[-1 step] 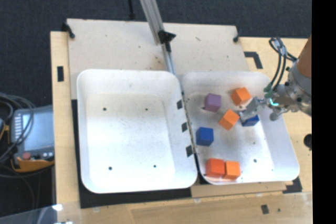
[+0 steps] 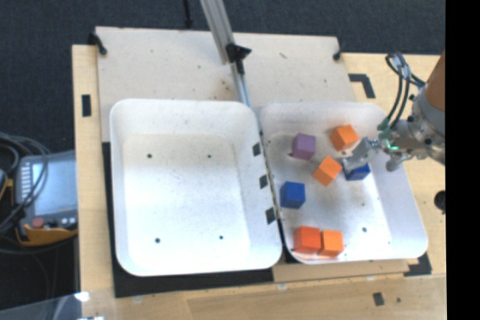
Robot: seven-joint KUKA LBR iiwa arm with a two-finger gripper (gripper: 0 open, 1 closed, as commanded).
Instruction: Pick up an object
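Observation:
The right white bin (image 2: 397,225) holds several small cubes. A purple cube (image 2: 304,146) lies near its back left, with an orange cube (image 2: 345,136) to its right. Another orange cube (image 2: 327,170) sits mid-bin, and a blue cube (image 2: 292,195) lies by the left wall. Two orange blocks (image 2: 318,240) rest side by side at the front. My gripper (image 2: 360,158) reaches in from the right, low over a second blue cube (image 2: 358,173), which pokes out just below its tip. The tip partly hides that cube, and I cannot make out whether it is held.
The left white bin (image 2: 187,183) stands beside the right one, sharing a raised middle rim (image 2: 264,176). A slanted metal pole (image 2: 214,7) rises behind the bins. Green and black cables (image 2: 401,97) hang off the wrist at the right.

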